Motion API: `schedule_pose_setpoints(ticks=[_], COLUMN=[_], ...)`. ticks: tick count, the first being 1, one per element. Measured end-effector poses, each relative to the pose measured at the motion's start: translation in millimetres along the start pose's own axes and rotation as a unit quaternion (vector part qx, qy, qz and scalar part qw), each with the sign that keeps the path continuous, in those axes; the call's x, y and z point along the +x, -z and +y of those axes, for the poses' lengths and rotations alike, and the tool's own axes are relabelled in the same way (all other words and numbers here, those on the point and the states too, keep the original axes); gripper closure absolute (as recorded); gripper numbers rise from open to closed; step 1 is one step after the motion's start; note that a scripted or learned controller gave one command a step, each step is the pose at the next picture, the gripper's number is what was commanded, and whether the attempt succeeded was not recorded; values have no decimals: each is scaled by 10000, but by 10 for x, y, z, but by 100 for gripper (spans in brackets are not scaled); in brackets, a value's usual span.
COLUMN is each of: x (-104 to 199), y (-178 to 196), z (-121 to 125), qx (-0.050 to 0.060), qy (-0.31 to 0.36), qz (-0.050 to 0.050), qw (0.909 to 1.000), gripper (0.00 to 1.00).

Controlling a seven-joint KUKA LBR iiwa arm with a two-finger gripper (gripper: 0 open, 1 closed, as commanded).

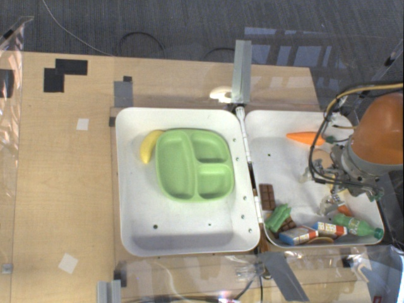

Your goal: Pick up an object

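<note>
The claw (333, 202) sits mostly buried under the arm's own wrist, so its fingers can't be read. Up from it, the carrot's (305, 137) right end vanishes behind cables. Just below, the heaped packets (309, 234) overlap, labels too small to make out

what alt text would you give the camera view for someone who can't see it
A grey and orange robot arm reaches from the right over the right white bin, its gripper low above a pile of small items, including a green bottle, at the bin's front edge. An orange carrot lies at that bin's back. The left white bin holds a green divided tray with a banana beside it.
</note>
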State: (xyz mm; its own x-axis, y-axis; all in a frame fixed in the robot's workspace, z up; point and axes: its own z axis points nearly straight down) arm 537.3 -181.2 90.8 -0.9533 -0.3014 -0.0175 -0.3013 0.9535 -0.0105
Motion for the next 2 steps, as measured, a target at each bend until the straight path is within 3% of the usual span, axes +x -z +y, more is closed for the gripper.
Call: schedule_pose_setpoints(ticks=[1, 2], x=[-1309, -1341], y=[-43, 113], z=[-38, -65], qx=[-36, -9], qy=[-574, -582], qz=[23, -43], qw=[9983, 9983], gripper=[0, 100])
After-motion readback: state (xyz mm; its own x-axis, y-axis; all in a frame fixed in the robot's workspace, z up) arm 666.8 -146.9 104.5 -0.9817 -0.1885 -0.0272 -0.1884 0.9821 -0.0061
